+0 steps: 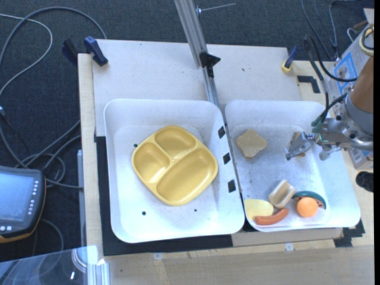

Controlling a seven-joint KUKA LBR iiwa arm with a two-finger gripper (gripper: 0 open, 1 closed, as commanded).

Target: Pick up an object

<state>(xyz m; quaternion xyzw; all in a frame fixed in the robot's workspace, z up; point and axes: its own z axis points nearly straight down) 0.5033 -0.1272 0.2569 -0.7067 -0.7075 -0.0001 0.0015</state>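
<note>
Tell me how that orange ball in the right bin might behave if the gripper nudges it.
The orange ball looks round and smooth, so it would probably roll. The teal ring and the bin's near wall beside it may stop it quickly. It could slip from a pinch.

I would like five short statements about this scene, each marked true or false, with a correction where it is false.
1. The yellow plate lies in the left bin. True.
2. The plate has three compartments. True.
3. The hand is over the left bin. False: it is over the right bin, in its upper right part.
4. The orange ball lies near the right bin's front edge. True.
5. The tan cookie-like piece rests on the yellow plate. False: it lies in the right bin, apart from the plate, to the left of the hand.
</note>
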